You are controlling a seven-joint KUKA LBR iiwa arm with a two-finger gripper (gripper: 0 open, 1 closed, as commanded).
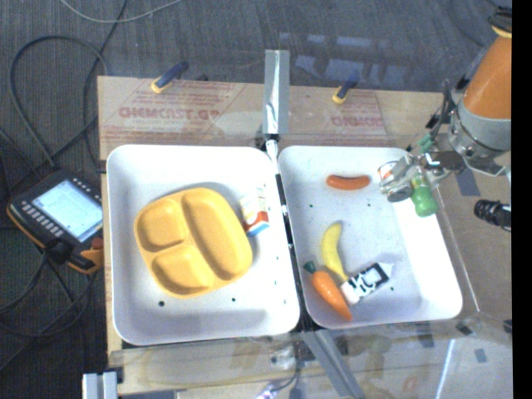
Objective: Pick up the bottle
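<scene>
**A:** What is on the bench?

**B:** Seen from above at a slant, two shallow white bins sit side by side on a brown board. The left bin [125, 248] holds a yellow divided plate [193, 241] with three compartments. A small white packet with red and blue markings [256, 214] lies against the plate's right edge, close to the wall between the bins.

**A:** And the right bin?

**B:** The right bin [432, 293] holds a red sausage [348, 182] near its far side. Toward the middle lies a yellow banana [333, 249]. An orange carrot with a green top [329, 293] lies below it, almost touching, and a small black and white box [365, 282] sits just right of the carrot.

**A:** Where is the arm?

**B:** It reaches in from the right, grey with an orange band, over the right bin's far right corner. The gripper [409, 181] hangs at that corner.

**A:** Is it holding anything?

**B:** The green bottle [423, 199] is right at the gripper, over the bin's right rim, and it looks caught between the fingers. The gripper appears clenched on it, though its metal parts blur together there. The bottle is well apart from the food.

**A:** Anything outside the bins?

**B:** An orange and black handheld pendant with a lit screen [58, 214] lies on the dark floor to the left, with cables around it.
</scene>
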